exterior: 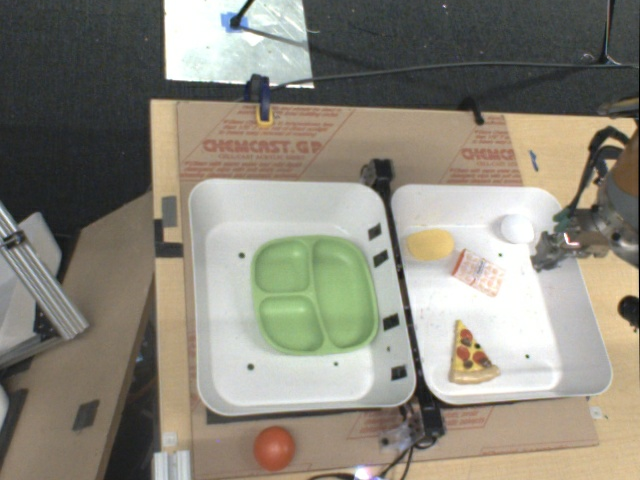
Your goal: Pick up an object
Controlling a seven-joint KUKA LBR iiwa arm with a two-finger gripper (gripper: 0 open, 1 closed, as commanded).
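Two shallow white bins: left bin, right bin. One green divided plate, with three compartments. One yellow oval object. One white ball. One small printed packet. One toy pizza slice. One orange ball on the desk.

Divided plate in left bin; pizza slice in right bin.

The arm reaches in from the right side. Its gripper hangs low, and nothing can be seen in it.
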